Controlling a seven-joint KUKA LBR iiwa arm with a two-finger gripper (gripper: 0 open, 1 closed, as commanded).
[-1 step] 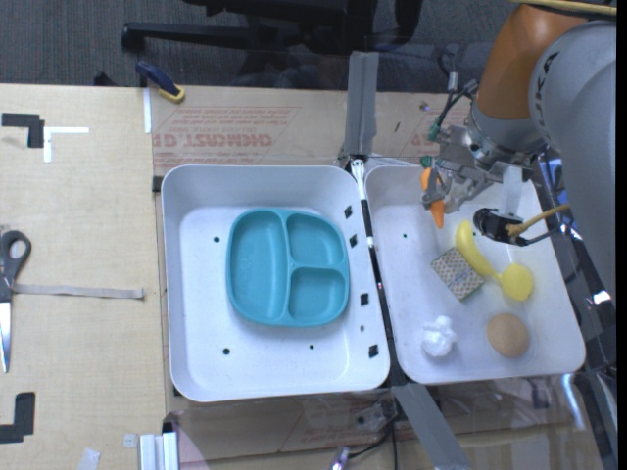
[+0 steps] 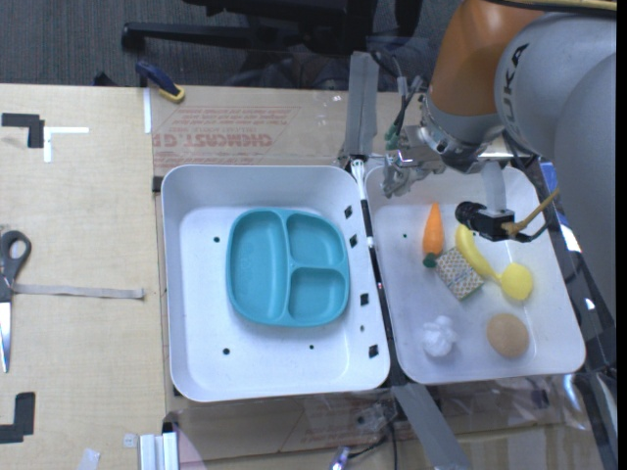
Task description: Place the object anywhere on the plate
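Observation:
A teal plate (image 2: 288, 266) with three compartments lies in the middle of the left bin (image 2: 186, 292), with nothing on it. The right bin (image 2: 402, 262) holds an orange carrot (image 2: 433, 231), a yellow banana (image 2: 474, 250), a yellow lemon (image 2: 516, 281), a speckled grey block (image 2: 458, 273), a crumpled white piece (image 2: 439, 337) and a tan round object (image 2: 507, 335). My gripper (image 2: 400, 176) hangs over the far left corner of the right bin, up and to the left of the carrot. I see nothing held in it.
The grey arm with its orange band (image 2: 470, 47) covers the far right of the right bin. A black fitting with a yellow cable (image 2: 487, 220) sits above the banana. Scissors (image 2: 10, 262) lie on the bench at far left. A cardboard sheet (image 2: 245, 130) lies behind the bins.

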